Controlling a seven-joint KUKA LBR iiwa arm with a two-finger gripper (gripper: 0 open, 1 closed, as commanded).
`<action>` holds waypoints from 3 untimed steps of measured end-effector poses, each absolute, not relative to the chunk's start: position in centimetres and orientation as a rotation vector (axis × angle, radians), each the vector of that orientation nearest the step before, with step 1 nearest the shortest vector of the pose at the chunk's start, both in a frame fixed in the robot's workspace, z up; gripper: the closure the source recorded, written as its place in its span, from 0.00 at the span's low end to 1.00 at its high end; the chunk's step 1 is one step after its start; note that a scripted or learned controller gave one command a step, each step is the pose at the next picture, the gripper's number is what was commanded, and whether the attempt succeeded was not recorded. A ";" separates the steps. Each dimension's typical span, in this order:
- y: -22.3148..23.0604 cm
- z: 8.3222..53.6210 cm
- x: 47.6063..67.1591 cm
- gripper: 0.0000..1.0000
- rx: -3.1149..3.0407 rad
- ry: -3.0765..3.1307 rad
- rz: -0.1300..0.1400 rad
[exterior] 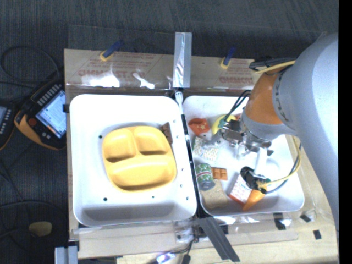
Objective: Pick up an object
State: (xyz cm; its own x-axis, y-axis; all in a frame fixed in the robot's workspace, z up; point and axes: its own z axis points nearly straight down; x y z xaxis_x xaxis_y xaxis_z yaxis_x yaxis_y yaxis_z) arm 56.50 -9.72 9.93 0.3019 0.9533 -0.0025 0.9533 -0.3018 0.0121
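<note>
Your gripper (247, 146) is down in the right bin (290, 201), but the arm covers it, so you can't tell if it's open or clamped on anything. The patterned packet (207, 146) lies just beside it on the side facing the left bin (82, 164), with the orange-red packet (198, 126) a bit further back. The green can (204, 175), the small orange block (220, 174) and the white-and-red box (238, 191) lie nearer the front rim than the gripper, apart from it.
</note>
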 end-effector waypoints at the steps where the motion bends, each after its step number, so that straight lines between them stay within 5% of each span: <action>1: -11.8 9.6 51.6 0.00 2.628 1.687 0.037; 2: -10.1 9.5 49.3 0.00 2.577 1.755 0.032; 3: -9.8 10.7 49.6 1.00 2.575 1.760 0.043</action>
